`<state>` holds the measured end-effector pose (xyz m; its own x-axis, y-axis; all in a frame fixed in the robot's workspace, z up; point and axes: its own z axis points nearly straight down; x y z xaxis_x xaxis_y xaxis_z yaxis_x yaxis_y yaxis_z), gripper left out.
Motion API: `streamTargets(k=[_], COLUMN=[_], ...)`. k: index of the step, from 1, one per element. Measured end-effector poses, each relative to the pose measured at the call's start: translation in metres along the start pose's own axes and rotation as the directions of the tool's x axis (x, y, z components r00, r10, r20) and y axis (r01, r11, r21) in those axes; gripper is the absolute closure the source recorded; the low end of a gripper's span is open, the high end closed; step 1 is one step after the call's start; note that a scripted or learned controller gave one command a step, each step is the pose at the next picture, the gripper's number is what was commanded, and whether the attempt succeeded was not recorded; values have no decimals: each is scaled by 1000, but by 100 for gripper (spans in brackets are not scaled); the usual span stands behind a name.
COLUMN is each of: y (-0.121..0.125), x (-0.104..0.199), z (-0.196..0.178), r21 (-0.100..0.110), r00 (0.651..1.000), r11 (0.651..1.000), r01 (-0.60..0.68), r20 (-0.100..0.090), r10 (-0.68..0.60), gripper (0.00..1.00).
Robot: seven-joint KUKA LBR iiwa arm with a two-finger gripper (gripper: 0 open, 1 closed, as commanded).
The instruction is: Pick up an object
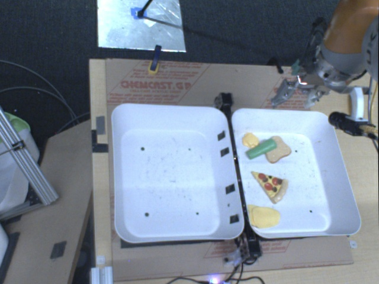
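In the right bin (337, 158) lie my choices — a green cylinder (261, 149) slanted across a tan bread-shaped piece (279, 149), a small yellow lump (250, 139) just beside them, a pizza slice (271, 185) mid-bin, and a flat yellow piece (263, 216) near the front wall.

A brown cardboard sheet (177, 81) with red lettering lies under the bins, across the frame's middle. Above it, at upper centre, a shiny metal plate (141, 16) rests on dark carpet (47, 22). An aluminium frame bar (26, 161) slants at the left edge, with black cables (35, 76) curving nearby.
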<state>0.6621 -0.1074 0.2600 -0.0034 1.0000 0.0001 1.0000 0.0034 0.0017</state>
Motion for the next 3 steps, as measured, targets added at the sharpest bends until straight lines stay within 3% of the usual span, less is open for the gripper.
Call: streamTargets(k=[1, 2, 3], y=[-44, -101, -97], x=[9, 25, 24], z=[119, 179, 164], r21=[12, 8, -2], r00=[1000, 1000, 1000], r11=[1000, 1000, 1000], r01=[-2, -2, -3], r20=[-2, -2, 0], r10=[2, 2, 3], gripper=[0, 0, 100])
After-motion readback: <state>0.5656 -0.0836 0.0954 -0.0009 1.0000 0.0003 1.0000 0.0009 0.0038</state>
